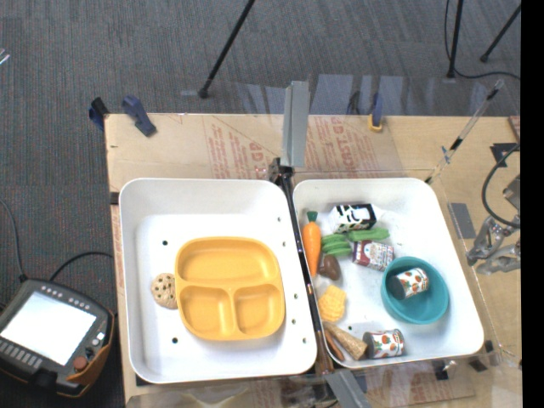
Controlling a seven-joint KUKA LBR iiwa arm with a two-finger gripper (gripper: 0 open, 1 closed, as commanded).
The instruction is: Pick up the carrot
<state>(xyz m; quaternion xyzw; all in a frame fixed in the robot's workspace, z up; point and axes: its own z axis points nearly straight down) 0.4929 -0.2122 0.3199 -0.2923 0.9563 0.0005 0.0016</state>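
Carrot point(312, 246): lies lengthwise against the left wall of the right bin point(455, 228), beside green beans point(337, 245).
Handling: judged a light, rigid, smooth plastic toy.
Hold: best taken across the thick middle.
Jaws: state cannot be told.

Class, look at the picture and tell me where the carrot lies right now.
The carrot lies in the right bin, along its left wall, leafy end pointing away from the camera, with green beans just beside it.

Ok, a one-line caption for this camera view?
Carrot lies along the right bin's left wall among toy food; yellow tray fills the left bin.
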